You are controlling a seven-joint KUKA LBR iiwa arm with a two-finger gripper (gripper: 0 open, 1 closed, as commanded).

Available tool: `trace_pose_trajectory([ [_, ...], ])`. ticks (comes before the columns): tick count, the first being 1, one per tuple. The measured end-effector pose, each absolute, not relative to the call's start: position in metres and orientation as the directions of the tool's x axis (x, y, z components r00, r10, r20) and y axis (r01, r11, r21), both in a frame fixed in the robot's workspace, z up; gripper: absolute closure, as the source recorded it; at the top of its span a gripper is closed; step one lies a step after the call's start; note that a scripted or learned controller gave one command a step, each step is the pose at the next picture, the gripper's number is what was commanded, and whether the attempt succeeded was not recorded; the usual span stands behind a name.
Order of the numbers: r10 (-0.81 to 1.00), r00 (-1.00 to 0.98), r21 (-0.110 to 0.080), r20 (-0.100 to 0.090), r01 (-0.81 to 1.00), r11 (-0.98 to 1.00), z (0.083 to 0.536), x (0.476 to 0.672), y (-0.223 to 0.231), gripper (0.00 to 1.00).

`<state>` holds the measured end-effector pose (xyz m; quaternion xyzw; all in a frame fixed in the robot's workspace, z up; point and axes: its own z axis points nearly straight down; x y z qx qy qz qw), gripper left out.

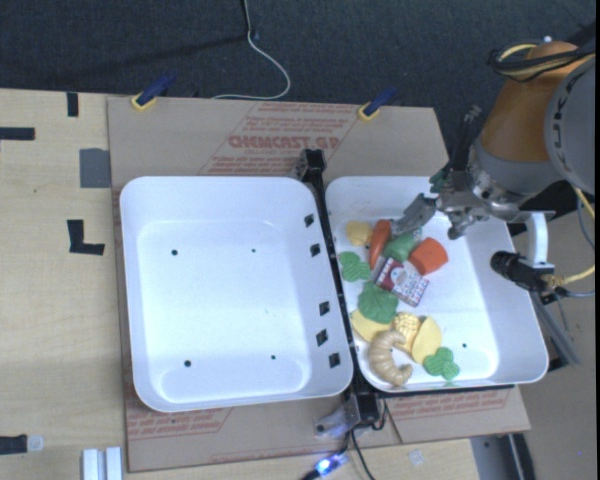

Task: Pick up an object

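Wooden bench (40,268) is covered by cardboard (270,138) under two white bins. Toy food is heaped at the right bin's (510,338) 9 o'clock wall, likely dumped: glossy plastic croissant (390,356), orange carrot (379,243), green leaves (377,303). Tool (420,211) is hung over the pile at 12 o'clock; finger state cannot be told.

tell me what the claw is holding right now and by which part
Cannot be told. The claw sits low over the toy food in the right bin, near a green piece, but no hold shows.
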<state>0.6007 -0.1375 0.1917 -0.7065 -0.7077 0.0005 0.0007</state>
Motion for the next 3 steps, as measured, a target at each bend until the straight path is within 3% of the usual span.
trace_pose_trajectory([
  [1,1.000,0.000,0.010,-0.007,1.000,0.000,0.099,0.625,-0.151,0.00],
  [2,1.000,0.001,0.003,-0.004,1.000,-0.001,0.088,0.669,-0.217,0.00],
  [3,1.000,-0.002,0.003,-0.003,1.000,0.002,0.099,0.669,-0.214,1.00],
])
